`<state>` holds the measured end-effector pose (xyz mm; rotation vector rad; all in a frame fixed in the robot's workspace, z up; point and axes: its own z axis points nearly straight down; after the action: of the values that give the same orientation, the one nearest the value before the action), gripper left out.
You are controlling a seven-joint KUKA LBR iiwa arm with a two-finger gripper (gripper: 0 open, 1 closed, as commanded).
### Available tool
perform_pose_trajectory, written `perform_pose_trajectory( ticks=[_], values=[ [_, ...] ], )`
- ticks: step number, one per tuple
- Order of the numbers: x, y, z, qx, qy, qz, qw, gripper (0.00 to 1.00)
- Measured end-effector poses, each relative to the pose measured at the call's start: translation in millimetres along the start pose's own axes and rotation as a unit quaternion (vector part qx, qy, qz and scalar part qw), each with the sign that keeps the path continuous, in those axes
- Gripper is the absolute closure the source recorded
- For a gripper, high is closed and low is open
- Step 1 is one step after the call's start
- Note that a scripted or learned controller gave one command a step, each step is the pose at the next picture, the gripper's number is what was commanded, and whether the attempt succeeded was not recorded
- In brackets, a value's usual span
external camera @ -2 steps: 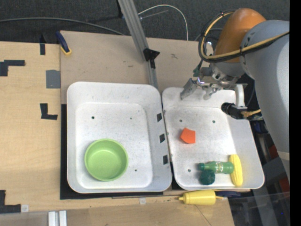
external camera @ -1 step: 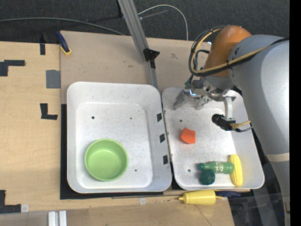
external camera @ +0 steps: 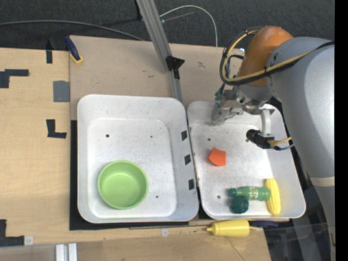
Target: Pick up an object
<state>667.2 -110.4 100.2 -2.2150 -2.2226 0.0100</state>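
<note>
Both bins (external camera: pixel 187 113) are white with faint dark speckling. A lime green bowl (external camera: pixel 123 184) sits in the bin farther from the gripper (external camera: pixel 220 116), which is grey metal under an orange band (external camera: pixel 263 48). Nearer the gripper lies an orange block (external camera: pixel 217 157); beyond it, a green bottle (external camera: pixel 247 193), a dark teal piece (external camera: pixel 238 204) and a yellow banana (external camera: pixel 273 196). The bench (external camera: pixel 119 69) is tan.

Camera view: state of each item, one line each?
claw: over the far end of the right bin, nothing seen in it.
green bowl: upright in the left bin, near corner.
orange block: loose, mid right bin.
green bottle: lying on its side, near end of right bin.
yellow item: lying by the bottle's end.
yellow bottle: lying on the bench, outside the bins.
</note>
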Motion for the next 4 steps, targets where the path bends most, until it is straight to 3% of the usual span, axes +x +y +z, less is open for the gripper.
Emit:
perform_pose_trajectory(
  ticks=[1,3,4],
  values=[
    [7.5,-2.7,-60.1,-0.006,0.001,0.001,1.0,1.0],
    [-0.9,-5.7,-154.1,-0.006,0.0,0.001,1.0,1.0],
    [45.6,-37.6,-144.3,-0.002,0.001,0.0,1.0,1.0]
  ],
)
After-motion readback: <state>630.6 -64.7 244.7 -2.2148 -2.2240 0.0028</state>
